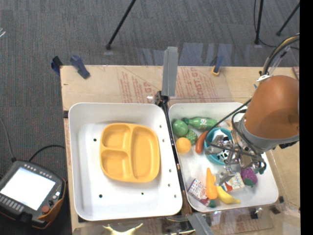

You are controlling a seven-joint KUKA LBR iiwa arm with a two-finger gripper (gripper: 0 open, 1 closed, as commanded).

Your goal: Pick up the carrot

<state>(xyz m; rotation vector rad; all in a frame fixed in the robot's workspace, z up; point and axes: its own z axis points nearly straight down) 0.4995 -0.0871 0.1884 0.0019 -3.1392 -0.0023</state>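
Two white bins sit on the worktop; the right bin (271, 192) at lower right of the frame holds the carrot (211, 184), lying beside a banana (226, 196). Just right of it hangs the hand (229, 173), its grip state unclear.

- The table (122, 82) has a tan cardboard top printed with red lettering.
- Two shallow white plastic bins sit directly on it, side by side and touching along their inner edges: the left bin (83, 131) and the right bin (266, 195).
- A blue clamp (79, 66) grips its back left edge.
- A small yellow and blue clamp (216, 66) sits at its back edge, further right.
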